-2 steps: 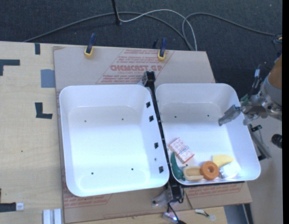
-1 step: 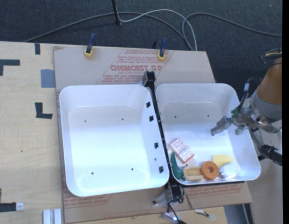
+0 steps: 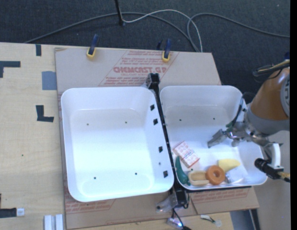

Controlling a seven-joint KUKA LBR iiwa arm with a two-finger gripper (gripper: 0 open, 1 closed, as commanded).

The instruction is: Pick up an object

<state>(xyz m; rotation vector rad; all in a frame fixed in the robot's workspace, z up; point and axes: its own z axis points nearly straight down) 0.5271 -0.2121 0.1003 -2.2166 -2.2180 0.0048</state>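
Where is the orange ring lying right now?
The orange ring lies in the right bin, near its front edge, between a tan piece and a yellow piece.

Red capital letters are printed on the brown cardboard sheet (image 3: 139,68) lying under the two bins; they seem to read "CHEMCAST G.P.", with the ending unclear. Smaller red lines above and below that word are too small to read. The small red-and-white packet (image 3: 186,154) bears print that cannot be made out.
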